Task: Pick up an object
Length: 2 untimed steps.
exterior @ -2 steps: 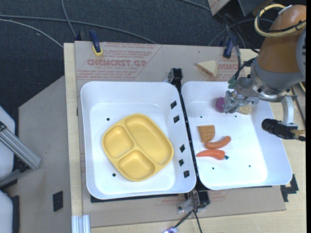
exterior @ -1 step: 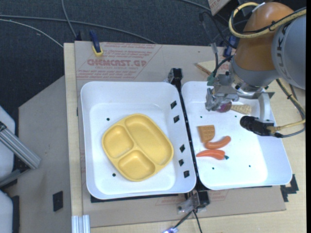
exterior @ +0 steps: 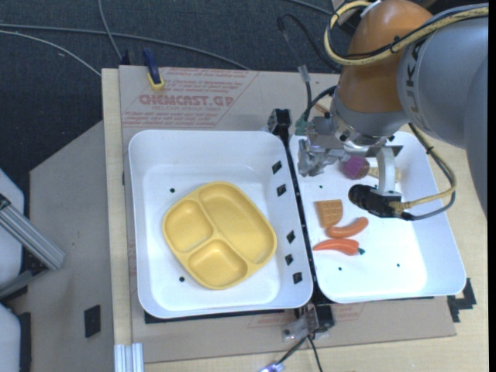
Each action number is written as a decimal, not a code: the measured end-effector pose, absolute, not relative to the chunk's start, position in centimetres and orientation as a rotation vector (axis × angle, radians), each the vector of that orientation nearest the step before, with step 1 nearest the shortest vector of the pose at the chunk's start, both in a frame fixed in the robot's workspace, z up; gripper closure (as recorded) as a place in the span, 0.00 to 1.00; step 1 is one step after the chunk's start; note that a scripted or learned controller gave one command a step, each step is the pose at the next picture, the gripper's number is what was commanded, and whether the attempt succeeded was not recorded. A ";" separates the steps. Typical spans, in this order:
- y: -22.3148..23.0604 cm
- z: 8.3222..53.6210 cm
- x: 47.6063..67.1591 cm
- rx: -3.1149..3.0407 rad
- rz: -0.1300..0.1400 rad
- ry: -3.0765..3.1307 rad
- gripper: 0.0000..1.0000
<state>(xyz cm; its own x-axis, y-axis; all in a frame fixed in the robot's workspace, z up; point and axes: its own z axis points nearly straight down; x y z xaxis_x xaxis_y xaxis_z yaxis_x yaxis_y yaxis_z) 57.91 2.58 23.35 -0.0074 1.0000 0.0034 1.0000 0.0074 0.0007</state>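
Two long items: carrot (exterior: 338,246) lies left-right, sausage (exterior: 346,228) slightly tilted.

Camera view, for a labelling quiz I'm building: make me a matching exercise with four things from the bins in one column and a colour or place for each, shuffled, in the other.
Things:
1. divided plate
2. carrot
3. waffle piece
4. round toy

Descriptions:
A. purple, beside the gripper
B. yellow, in the left bin
C. tan square, above the sausage
D. orange-red, nearest the right bin front edge

Pairs: 1-B, 2-D, 3-C, 4-A
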 end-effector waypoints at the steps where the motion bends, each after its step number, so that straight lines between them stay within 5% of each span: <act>1: 8.3 21.7 59.0 -2.213 -0.003 -2.228 1.00; 2: 9.2 23.5 59.5 -2.219 -0.004 -2.224 1.00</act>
